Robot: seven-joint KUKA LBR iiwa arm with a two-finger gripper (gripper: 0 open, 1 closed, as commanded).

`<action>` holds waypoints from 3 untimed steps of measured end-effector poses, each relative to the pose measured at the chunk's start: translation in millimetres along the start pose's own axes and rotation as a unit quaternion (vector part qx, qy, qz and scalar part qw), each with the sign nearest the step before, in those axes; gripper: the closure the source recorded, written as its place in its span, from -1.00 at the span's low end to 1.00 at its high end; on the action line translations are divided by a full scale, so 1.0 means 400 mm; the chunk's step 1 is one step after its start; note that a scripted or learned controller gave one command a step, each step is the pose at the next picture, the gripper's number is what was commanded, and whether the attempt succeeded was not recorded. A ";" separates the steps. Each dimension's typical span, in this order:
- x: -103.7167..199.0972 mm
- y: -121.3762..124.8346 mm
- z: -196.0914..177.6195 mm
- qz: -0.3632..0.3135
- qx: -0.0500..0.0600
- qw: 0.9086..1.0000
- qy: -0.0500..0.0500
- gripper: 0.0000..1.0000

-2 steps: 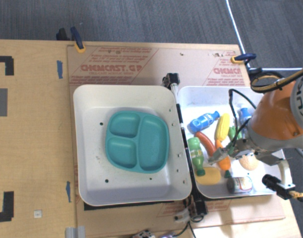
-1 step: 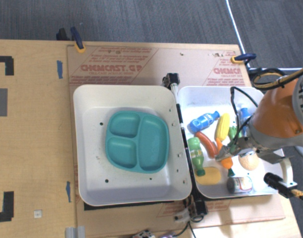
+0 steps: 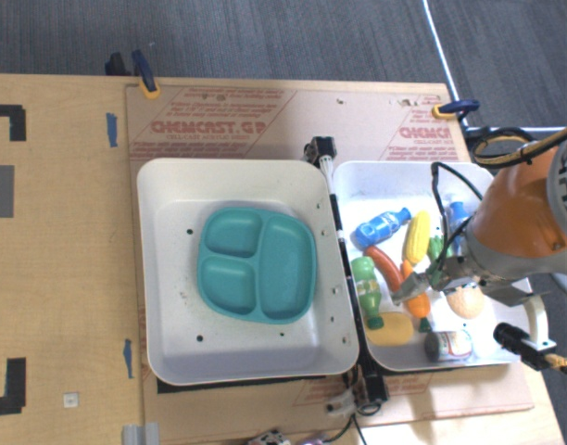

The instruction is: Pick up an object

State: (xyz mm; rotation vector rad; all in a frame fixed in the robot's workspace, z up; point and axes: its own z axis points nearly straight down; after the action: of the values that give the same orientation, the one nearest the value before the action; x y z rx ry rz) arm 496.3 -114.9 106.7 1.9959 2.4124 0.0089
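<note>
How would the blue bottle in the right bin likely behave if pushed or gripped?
The blue bottle lies on its side and looks round, so it would probably roll. It looks like smooth toy plastic, likely light and slippery. The corn close beside it might block it.

A light wooden bench is covered by a brown printed cardboard sheet. Two shallow white plastic bins, left and right, are seated side by side on it.

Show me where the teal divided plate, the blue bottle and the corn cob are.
teal divided plate point(image 3: 258, 264), camera view, on its centre ridge.
blue bottle point(image 3: 382, 226), camera view, on its body.
corn cob point(image 3: 417, 236), camera view, on its middle.
</note>
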 end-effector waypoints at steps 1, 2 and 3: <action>0.042 -0.029 0.049 -0.096 0.002 0.995 0.001 -1.00; 0.047 -0.028 0.049 -0.178 0.002 0.984 0.001 -1.00; 0.046 -0.028 0.049 -0.178 0.002 0.984 0.001 -1.00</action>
State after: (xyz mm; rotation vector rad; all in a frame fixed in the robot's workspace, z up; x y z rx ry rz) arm 482.0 -98.8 87.0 1.5354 2.7323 0.0046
